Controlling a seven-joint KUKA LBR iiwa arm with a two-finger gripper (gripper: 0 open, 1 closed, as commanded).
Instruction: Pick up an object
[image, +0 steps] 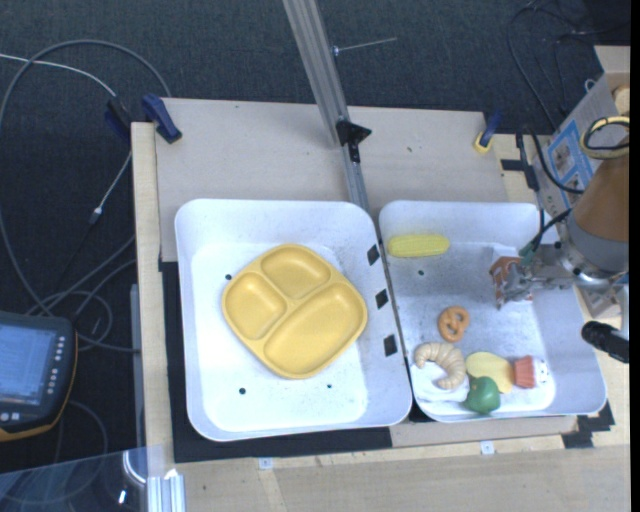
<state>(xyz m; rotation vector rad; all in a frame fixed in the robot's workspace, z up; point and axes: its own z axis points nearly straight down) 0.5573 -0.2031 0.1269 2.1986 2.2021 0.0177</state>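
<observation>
Lying loose in the right bin (560, 395) are all the candidate objects, none of them lifted: a corn cob (418, 245) near the bin's far-left corner, a small orange pretzel (453, 322) about mid-bin, and along the near wall a pale croissant (443, 362), a yellow piece (489, 366) touching a green vegetable (482, 396), and a small orange-and-white item (529, 373) just beside them. The gripper (508, 283) sits low over the right part of this bin, well apart from the corn and short of the pretzel; whether its jaws are open or closed cannot be told at this resolution, and nothing is seen between them. The left bin (200, 330) carries a yellow divided plate (294, 310). Judgement: pick not yet achieved; approach, closure on one object and lift all remain.
</observation>
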